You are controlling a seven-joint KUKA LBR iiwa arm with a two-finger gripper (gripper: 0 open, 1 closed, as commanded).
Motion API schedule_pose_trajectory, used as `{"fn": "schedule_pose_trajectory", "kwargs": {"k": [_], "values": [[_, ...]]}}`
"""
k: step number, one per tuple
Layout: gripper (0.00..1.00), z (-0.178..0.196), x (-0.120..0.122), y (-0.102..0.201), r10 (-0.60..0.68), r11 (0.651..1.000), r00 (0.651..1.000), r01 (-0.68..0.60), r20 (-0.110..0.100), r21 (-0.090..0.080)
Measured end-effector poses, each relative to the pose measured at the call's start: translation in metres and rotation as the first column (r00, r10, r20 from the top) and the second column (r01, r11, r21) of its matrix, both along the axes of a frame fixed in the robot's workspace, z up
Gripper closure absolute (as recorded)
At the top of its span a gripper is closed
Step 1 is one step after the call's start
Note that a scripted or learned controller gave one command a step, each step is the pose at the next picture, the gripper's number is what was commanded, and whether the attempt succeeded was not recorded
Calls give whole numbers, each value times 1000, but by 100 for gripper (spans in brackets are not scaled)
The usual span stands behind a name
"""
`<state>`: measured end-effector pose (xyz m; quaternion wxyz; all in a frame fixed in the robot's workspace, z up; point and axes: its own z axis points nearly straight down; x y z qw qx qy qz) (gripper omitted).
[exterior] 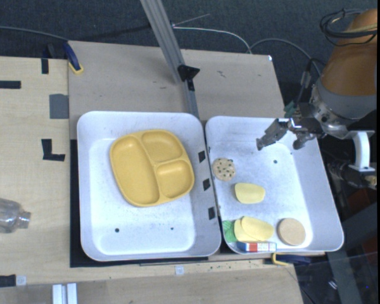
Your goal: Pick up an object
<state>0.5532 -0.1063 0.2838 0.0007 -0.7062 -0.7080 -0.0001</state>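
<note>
Looking down on the tabletop point(145, 68), I count two white bins side by side. My left bin point(88, 189) holds one yellow divided plate point(152, 166) with three compartments, lying flat toward its upper middle. My right bin point(316, 189) holds five smaller things: one speckled round cookie point(224, 168) near its left wall, one pale yellow lump point(249, 193) at the centre, one larger yellow piece point(254, 228) at the lower left, one tan round disc point(292, 231) at the lower right, and a flat packet with green, red and blue edges point(253, 246), mostly hidden under the yellow piece, so I cannot make out what it is.

One clear bottle point(5, 215) lies on its side at the far left, cut off by the frame edge.

From the right, my arm point(348, 75) reaches in, partly cropped, with its wrist over the right bin's upper right corner. My claw point(285, 135) hangs above the bin's bare upper area, its two dark fingers spread wide, nothing between them, well apart from every item.
</note>
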Motion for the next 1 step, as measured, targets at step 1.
{"fn": "schedule_pose_trajectory", "kwargs": {"k": [1], "values": [[0, -125, 5, -59, -5, 1000, 1000, 5, -8, -2]]}}
